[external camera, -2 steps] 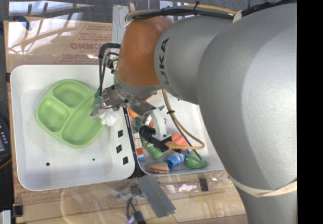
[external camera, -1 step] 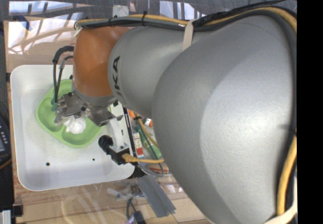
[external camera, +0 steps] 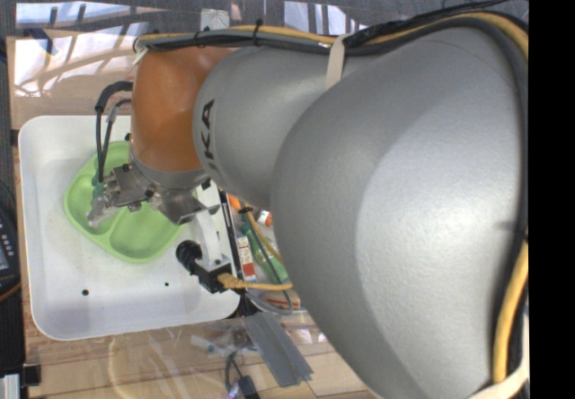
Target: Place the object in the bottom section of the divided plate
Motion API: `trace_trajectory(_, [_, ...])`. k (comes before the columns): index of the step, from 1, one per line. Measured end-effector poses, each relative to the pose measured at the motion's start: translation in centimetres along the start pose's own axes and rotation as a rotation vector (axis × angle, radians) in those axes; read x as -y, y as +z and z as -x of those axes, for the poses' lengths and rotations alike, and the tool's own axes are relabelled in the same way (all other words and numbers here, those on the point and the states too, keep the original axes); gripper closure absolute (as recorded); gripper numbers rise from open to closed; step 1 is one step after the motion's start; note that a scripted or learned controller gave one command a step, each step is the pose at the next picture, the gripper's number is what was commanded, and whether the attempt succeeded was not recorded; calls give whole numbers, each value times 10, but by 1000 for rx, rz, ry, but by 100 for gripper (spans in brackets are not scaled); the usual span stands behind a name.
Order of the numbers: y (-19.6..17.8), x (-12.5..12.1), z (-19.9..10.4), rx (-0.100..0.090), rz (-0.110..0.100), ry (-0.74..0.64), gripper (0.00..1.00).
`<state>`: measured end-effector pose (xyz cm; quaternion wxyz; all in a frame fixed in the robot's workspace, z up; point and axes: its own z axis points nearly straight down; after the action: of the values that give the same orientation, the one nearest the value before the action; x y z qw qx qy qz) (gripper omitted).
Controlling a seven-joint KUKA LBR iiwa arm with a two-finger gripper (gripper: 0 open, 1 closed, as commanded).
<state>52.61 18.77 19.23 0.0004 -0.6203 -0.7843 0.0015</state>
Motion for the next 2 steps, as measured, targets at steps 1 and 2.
trace_trajectory(1, [-140, 46, -24, -1, 3, -46, 0])
trace_trajectory(2, [-149, 46, -26, 1, -1, -56, 100])
